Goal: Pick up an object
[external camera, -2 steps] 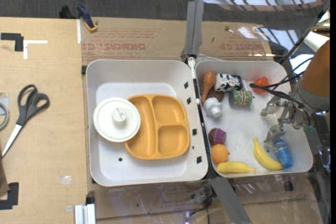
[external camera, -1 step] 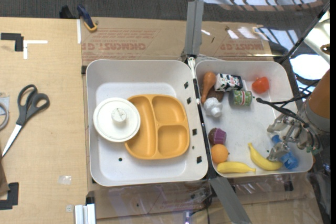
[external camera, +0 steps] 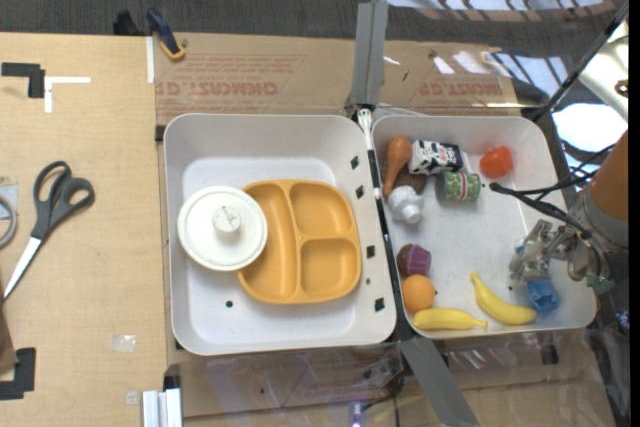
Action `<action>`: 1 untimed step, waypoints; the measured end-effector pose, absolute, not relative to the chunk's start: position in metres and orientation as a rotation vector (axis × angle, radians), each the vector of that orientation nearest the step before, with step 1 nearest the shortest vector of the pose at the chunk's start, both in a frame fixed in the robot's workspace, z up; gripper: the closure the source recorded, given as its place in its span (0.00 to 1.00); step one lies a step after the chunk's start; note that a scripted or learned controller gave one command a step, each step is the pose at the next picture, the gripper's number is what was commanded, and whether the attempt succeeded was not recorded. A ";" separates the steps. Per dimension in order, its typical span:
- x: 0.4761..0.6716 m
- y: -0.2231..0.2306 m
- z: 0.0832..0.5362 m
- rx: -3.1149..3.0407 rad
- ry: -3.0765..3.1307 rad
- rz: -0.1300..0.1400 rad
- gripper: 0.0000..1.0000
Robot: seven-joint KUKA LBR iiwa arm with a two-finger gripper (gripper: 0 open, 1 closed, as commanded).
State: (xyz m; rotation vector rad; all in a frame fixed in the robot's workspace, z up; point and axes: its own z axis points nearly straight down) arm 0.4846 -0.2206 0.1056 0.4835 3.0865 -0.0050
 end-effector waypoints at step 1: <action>0.478 -0.117 0.096 0.701 3.063 0.001 1.00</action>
